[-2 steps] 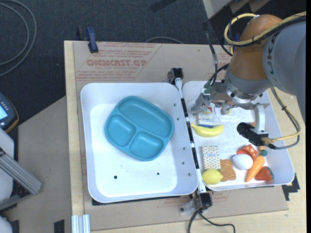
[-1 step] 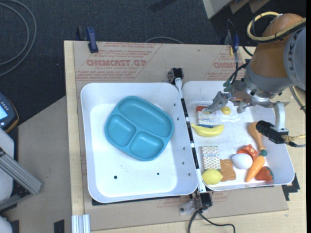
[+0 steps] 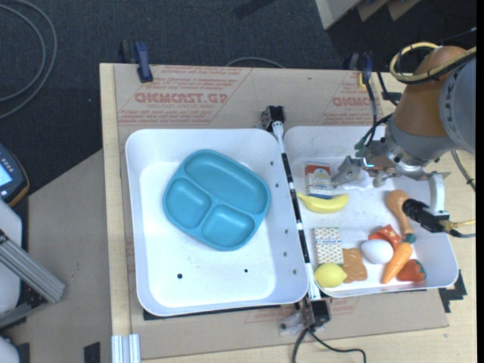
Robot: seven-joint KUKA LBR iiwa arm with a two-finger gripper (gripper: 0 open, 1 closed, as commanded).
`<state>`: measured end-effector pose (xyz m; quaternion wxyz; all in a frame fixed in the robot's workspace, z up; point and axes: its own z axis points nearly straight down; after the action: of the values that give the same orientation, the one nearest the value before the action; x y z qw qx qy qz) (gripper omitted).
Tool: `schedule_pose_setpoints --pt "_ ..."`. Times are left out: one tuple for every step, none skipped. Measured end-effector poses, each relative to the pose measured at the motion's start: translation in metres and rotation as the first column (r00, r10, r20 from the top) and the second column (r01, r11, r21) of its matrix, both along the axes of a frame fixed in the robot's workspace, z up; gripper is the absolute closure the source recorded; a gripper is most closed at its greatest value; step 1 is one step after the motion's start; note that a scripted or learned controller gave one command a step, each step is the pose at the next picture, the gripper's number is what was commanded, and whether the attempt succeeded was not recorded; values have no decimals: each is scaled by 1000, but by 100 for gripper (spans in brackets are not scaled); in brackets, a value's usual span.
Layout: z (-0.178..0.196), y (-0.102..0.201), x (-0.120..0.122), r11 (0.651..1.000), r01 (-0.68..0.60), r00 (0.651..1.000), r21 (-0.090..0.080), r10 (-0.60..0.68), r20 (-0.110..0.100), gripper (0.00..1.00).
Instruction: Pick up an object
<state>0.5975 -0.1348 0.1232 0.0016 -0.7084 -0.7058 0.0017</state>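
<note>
Tool hangs just above-right of banana, apart; its opening cannot be told

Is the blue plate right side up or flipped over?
Right side up. The blue plate lies in the left bin with its three hollow sections facing up, and they hold nothing.

Two white bins sit side by side on the desk: a left bin and a right bin. The left one carries one blue plate with three compartments. The right one carries one banana, one lemon, one egg, one carrot, one carton at the far left, one patterned packet and one cracker.
</note>
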Motion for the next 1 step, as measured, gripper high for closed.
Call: schedule_pose_setpoints --pt "-10 -66 -19 1000 -1 1000 1 1 8 0"
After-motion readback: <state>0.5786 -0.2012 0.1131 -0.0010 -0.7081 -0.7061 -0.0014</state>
